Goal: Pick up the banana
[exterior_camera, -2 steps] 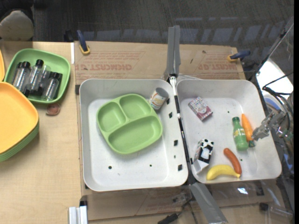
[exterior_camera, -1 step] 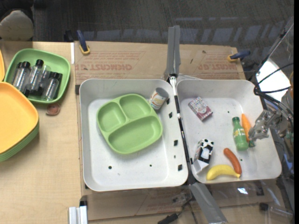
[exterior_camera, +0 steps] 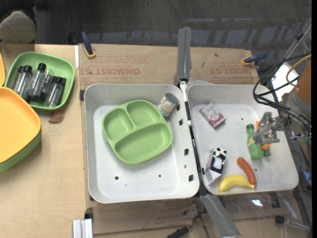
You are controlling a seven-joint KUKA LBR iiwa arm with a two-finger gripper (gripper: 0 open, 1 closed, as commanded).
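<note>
The yellow banana (exterior_camera: 236, 183) lies at the front of the right bin (exterior_camera: 277, 185), close to its near rim. Touching its right end is a red sausage-shaped toy (exterior_camera: 246, 168). My gripper (exterior_camera: 264, 131) hangs over the right side of that bin, well behind and to the right of the banana. It sits just above a green toy (exterior_camera: 255, 150) with an orange piece (exterior_camera: 266, 145) beside it. Nothing of the banana is near the gripper.
A black-and-white toy (exterior_camera: 217, 160) stands left of the banana, and a pink box (exterior_camera: 212, 115) lies further back. The left bin (exterior_camera: 99, 182) holds a green divided plate (exterior_camera: 137, 130) and a tipped cup (exterior_camera: 168, 104). A green tray of bottles (exterior_camera: 40, 80) and orange plates (exterior_camera: 17, 128) sit at far left.
</note>
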